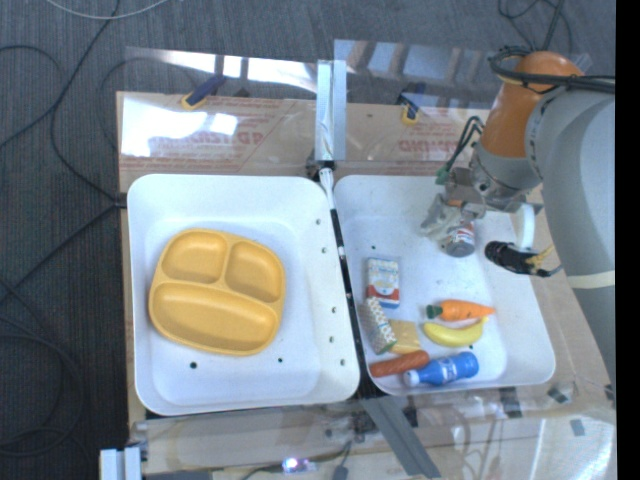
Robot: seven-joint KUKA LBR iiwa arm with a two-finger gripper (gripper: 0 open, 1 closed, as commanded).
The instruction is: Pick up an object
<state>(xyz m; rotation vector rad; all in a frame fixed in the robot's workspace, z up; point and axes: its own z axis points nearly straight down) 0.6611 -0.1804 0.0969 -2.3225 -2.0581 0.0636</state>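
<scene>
Camera view: the gripper [452, 218] is positioned low in the right bin [400, 203]. A small can [460, 238] is seen at its tip, just below; whether it is clasped cannot be told. The carrot [462, 310] and banana [452, 333] lie further below, long axes crosswise.

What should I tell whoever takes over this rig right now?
Gripper: low in the right bin, at its far side, over a small can; no grasp confirmed.
Near side of that bin: carton, carrot, banana, blue bottle, red sausage, patterned packet.
Left bin: yellow divided tray.
Done: nothing lifted.
Left: secure one object and raise it.
</scene>
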